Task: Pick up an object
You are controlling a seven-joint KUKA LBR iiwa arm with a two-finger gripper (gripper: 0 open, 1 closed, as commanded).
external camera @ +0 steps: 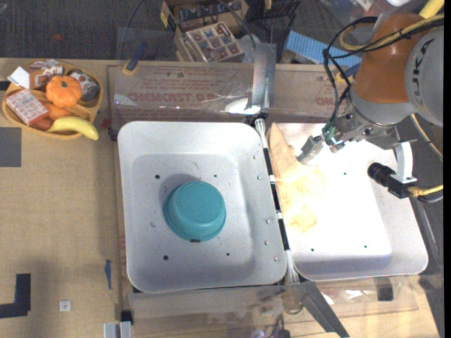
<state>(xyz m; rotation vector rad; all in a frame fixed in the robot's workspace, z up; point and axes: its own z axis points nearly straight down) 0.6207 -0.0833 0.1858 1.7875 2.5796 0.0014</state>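
Wood bench [56, 210] with two white bins: teal bowl [195, 210] sits upside down mid left bin [137, 146], looks light, rigid, slick plastic, best pinched across its rim edge, while gripper [313, 146] hangs over right bin [394, 248], grip state unclear.

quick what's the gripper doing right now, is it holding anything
Gripper: over the right bin, nothing visible between its fingers; open or shut cannot be told. The teal bowl sits in the left bin, untouched.

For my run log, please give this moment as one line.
arm: above right bin | gripper: near its back-left corner, nothing seen held | teal bowl: upside down in left bin | pick: not done
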